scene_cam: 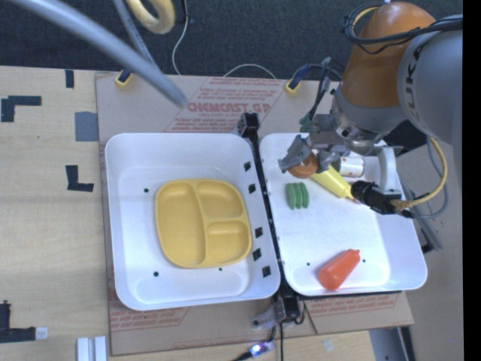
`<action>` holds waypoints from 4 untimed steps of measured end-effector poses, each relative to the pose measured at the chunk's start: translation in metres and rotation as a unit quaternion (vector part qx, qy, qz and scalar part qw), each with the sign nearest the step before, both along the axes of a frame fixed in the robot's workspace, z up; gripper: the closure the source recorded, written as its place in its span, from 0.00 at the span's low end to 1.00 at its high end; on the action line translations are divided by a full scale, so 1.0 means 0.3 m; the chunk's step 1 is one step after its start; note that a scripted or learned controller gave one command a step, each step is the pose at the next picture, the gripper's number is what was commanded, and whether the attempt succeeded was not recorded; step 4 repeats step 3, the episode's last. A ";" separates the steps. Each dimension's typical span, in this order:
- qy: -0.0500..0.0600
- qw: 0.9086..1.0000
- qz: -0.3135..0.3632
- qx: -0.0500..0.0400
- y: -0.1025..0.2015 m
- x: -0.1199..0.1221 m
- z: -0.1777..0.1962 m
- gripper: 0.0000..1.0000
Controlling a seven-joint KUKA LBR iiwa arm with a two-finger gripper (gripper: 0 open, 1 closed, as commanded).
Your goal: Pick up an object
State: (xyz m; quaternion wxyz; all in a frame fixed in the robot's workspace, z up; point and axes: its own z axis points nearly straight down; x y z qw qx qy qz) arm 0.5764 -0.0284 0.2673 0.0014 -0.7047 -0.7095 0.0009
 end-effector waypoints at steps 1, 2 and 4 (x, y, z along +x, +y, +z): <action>0.001 1.000 0.000 0.000 0.186 0.055 -0.078 1.00; 0.000 1.000 0.000 0.000 0.348 0.081 -0.085 1.00; 0.000 1.000 -0.002 -0.001 0.338 0.081 -0.084 0.00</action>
